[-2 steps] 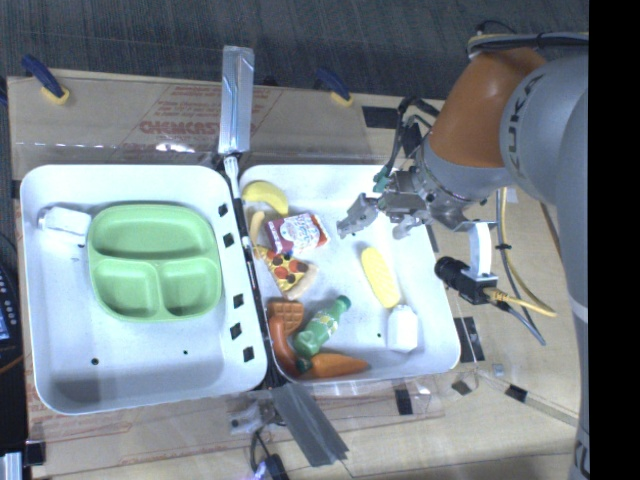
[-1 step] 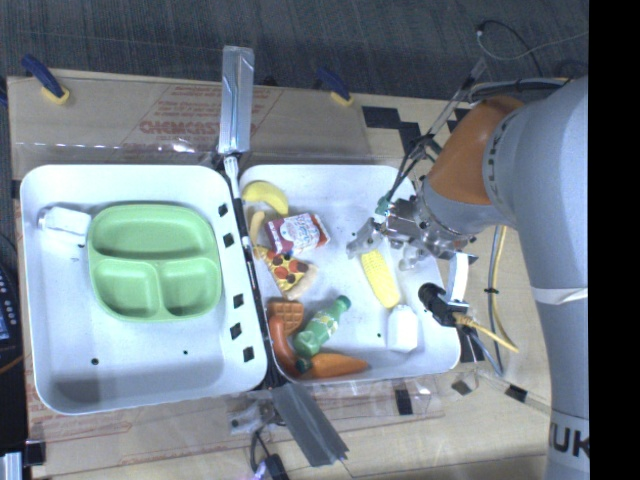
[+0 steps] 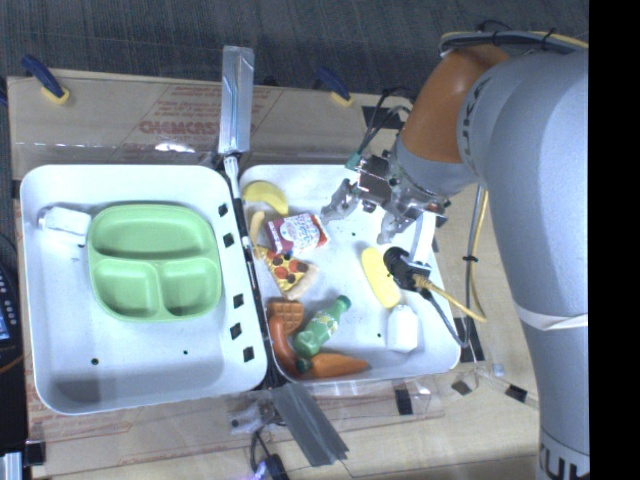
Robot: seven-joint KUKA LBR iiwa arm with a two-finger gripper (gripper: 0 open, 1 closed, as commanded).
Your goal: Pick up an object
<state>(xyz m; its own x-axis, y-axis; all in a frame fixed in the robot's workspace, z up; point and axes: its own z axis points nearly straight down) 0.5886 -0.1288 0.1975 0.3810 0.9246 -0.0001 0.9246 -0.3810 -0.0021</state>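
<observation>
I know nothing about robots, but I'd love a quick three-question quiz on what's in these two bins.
1. True or false: the green divided tray lies in the left bin.
2. Which item lies nearest the front edge of the right bin? A) banana B) carrot C) red pouch
3. Fill in: the claw hovers over the ______ bin.

Key
1. True; the tray has three compartments.
2. B; the carrot lies by the front wall, just below the green bottle.
3. Right; it hangs over bare floor between the red pouch and a yellow item, with nothing between its fingers.
</observation>
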